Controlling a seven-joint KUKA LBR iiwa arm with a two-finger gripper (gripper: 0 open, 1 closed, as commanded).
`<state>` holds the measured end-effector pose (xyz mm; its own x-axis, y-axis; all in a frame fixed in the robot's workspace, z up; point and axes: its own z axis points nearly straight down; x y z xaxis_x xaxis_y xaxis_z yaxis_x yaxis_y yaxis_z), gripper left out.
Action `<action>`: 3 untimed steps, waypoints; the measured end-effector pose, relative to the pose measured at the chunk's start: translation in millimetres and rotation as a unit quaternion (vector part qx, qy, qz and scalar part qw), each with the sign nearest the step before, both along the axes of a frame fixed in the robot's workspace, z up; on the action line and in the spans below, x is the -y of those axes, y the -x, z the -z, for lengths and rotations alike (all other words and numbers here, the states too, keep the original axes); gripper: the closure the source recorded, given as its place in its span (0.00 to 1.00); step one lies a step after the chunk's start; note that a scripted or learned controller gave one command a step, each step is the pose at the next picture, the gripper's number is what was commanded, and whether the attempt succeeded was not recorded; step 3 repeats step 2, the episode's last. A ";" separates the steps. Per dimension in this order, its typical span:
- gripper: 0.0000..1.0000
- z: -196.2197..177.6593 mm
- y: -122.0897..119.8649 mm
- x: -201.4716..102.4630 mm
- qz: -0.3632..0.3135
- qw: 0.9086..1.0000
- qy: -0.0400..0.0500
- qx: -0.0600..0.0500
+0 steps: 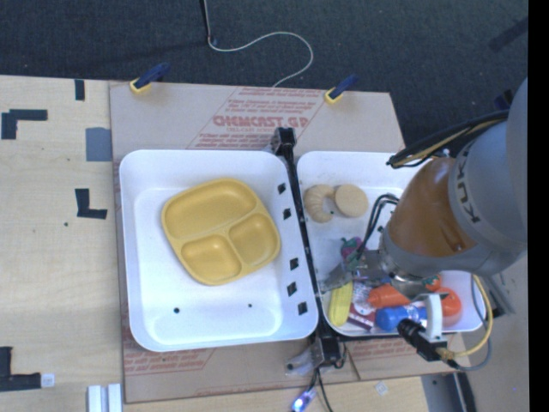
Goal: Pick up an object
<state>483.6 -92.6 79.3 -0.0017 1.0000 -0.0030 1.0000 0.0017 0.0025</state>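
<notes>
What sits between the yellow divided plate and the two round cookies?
In the camera view, the black divider between the bins separates the yellow divided plate from the cookies.

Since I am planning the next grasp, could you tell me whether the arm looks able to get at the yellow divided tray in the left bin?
Probably yes: the yellow divided tray lies alone and uncovered in the left bin, nothing on it. The arm is over the right bin, with only the low divider between.

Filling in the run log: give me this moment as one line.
arm: low over right bin | target: toy pile under wrist | grasp: cannot tell | left bin: yellow tray
</notes>
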 end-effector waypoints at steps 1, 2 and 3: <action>1.00 -15.7 -0.7 1.1 0.001 1.000 -0.002 0.000; 1.00 -109.7 -1.3 -83.4 -0.005 1.000 -0.004 0.002; 1.00 -109.7 -1.3 -83.4 -0.005 1.000 -0.004 0.002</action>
